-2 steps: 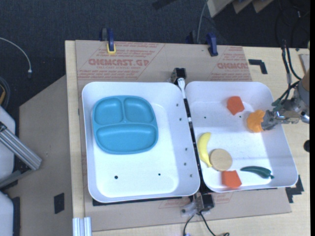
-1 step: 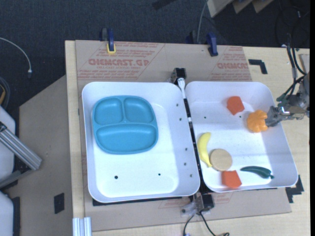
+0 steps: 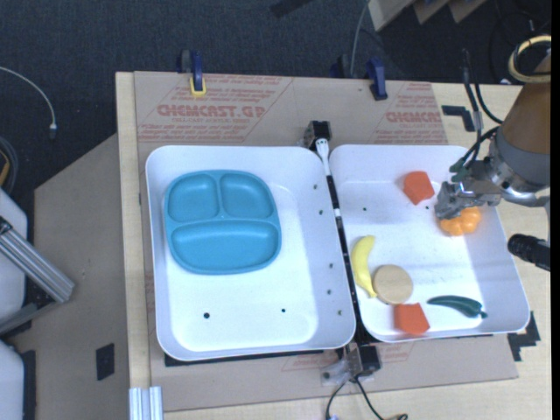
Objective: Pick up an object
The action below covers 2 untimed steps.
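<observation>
We note two white bins side by side on the bench, and we take the right bin (image 3: 490,274) as our landmark. The left bin (image 3: 175,322) touches it along the shared middle edge and holds a blue divided plate (image 3: 224,220) in its far half, well apart from the landmark.

Inside the right bin we count six things. An orange-red block (image 3: 418,187) sits toward its far side, near the middle. Just right of that block, by the bin's far right edge, lies an orange rounded object (image 3: 464,223), yellowish at its lower left. A yellow banana (image 3: 362,265) lies along the bin's left wall, roughly midway down. Touching the banana's lower end is a tan round disc (image 3: 392,283). Just below the disc, at the bin's near edge, sits a second orange-red block (image 3: 411,319). To the right of that block, also near the near edge, lies a dark green pepper-like item (image 3: 457,304).

The arm (image 3: 529,138) reaches in over the bin's far right corner. The gripper (image 3: 457,201) hangs directly over the orange rounded object, its grey metal parts overlapping the object's top. We cannot tell how the claw stands, nor whether it touches the object beneath.

The other five things lie apart from the gripper.
</observation>
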Each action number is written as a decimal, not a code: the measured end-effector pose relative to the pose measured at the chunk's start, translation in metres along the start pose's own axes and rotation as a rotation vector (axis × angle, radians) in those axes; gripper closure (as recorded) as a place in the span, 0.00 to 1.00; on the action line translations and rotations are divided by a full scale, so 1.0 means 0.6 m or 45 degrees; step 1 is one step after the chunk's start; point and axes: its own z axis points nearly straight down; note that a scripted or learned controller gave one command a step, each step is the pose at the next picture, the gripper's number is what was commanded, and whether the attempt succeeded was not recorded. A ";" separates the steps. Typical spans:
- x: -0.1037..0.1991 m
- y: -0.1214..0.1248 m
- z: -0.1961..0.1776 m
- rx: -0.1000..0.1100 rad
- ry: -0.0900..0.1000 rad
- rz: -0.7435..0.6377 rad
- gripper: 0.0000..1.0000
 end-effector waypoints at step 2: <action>0.169 0.019 -0.010 0.002 0.000 0.001 1.00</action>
